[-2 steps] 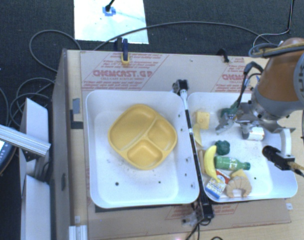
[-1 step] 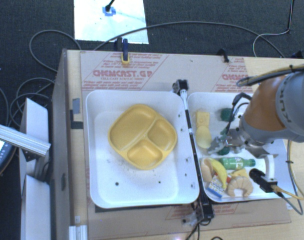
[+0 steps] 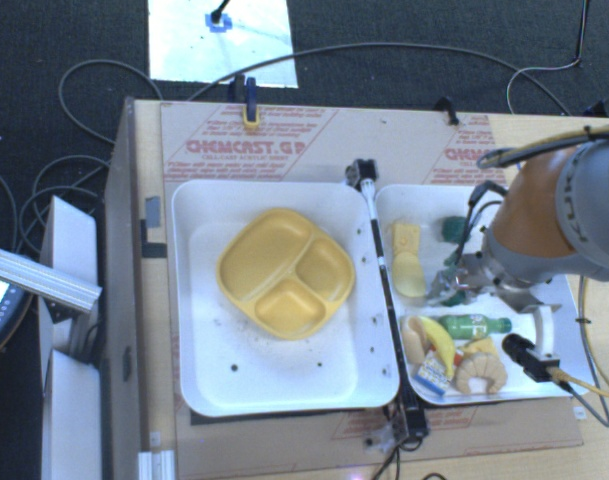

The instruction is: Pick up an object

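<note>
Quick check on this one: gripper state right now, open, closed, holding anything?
Gripper: cannot be told; it sits low in the right bin, just above the green bottle.

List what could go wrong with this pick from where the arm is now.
1. The tool sits low in the right bin amid crowded items: the green bottle, banana and croissant lie packed together, so it may nudge or catch two.
2. The pale yellow piece lies near the bin's left wall, leaving little room.
3. The arm hides part of the bin from the camera.
</note>
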Controlling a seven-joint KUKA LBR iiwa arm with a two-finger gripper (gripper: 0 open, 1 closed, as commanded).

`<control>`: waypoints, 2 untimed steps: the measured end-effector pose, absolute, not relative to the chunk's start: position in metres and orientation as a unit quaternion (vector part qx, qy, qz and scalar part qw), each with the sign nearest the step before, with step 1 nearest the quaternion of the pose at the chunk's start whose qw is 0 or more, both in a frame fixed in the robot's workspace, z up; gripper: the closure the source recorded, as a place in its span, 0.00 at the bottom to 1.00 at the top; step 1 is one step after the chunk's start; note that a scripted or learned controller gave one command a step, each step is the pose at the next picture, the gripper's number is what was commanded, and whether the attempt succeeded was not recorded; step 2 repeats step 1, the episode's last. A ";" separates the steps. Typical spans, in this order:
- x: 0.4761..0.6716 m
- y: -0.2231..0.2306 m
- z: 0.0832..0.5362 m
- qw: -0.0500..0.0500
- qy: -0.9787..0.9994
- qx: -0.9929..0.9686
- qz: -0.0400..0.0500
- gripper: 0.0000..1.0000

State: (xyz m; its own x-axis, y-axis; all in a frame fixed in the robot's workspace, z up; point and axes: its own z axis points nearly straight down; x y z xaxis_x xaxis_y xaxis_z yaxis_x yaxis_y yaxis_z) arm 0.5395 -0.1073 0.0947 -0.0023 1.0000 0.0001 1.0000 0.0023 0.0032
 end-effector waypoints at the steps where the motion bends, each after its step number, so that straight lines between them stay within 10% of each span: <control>1: 0.593 -0.055 0.207 0.001 0.709 0.706 0.002 1.00; 2: 0.593 -0.055 0.207 0.001 0.709 0.706 0.002 1.00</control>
